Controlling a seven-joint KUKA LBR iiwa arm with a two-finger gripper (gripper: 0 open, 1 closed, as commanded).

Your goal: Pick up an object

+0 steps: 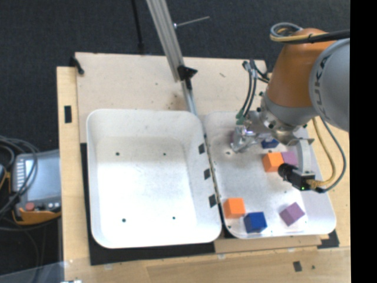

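My gripper [242, 139] hangs low over the upper part of the right bin [227, 158], right of centre in the frame, with my orange-banded wrist above it toward the upper right. Whether it is wide or narrow I cannot tell from this slant; nothing shows in its grasp.

The blocks lie to my right and below. An orange cube [272, 161] sits just right of the gripper, touching or nearly touching a pale purple block [289, 157]; a bit of blue [270, 142] peeks out under my wrist, too hidden to judge. Along the bin's lower edge sit a second orange cube [235, 207], a blue cube [255, 221] just beside it, and a purple cube [291, 213] set apart to the right.

To do this step well, I judge I should choose a block with free sides. The purple cube at lower right looks the cleanest target; the nearer orange cube is crowded by its neighbour, so a finger could wedge between them. I would centre over the block, line up with two opposite faces, and descend straight.

These are cubes, so none has a real long axis. The purple cube sits turned diagonally to the bin edge; the lower orange and blue cubes lie nearly square with the frame.
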